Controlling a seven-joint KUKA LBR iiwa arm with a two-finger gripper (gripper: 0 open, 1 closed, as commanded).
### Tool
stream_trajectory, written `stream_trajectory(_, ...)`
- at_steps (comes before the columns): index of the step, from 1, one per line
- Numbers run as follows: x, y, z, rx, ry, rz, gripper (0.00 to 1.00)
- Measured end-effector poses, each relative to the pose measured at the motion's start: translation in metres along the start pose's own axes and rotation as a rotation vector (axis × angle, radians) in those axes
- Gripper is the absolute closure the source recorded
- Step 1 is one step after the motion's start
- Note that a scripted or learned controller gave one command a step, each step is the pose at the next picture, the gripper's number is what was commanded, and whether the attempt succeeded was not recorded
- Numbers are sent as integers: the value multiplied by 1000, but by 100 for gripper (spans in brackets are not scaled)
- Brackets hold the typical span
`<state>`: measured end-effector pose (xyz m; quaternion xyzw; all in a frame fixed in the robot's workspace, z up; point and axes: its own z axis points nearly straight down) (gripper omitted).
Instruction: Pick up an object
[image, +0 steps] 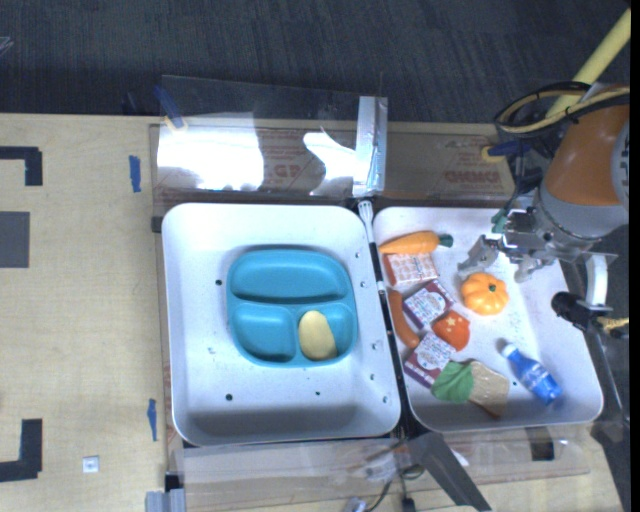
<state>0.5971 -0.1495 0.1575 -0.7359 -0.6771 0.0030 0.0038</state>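
Arm (590, 170) cut off at right edge. Tool (505, 250) fingers too small, blurred: spacing unreadable. Packet (433, 355) print illegible. Hot dog (401, 315) mostly hidden under packets. Green item (455, 382) unclear.

Bright even overhead light, strong glare on clear plastic sheet (262, 152) behind bins, slightly soft focus.

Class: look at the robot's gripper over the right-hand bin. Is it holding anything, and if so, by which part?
Nothing is held. The gripper hangs with open jaws just above the small orange pumpkin in the right bin, with nothing between them.
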Motion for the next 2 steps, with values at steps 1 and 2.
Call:
stream_trajectory(1, -23, 6, 70, -15, -2, -88, 0)
stream_trajectory(2, -23, 6, 60, -17, -2, -87, 100)
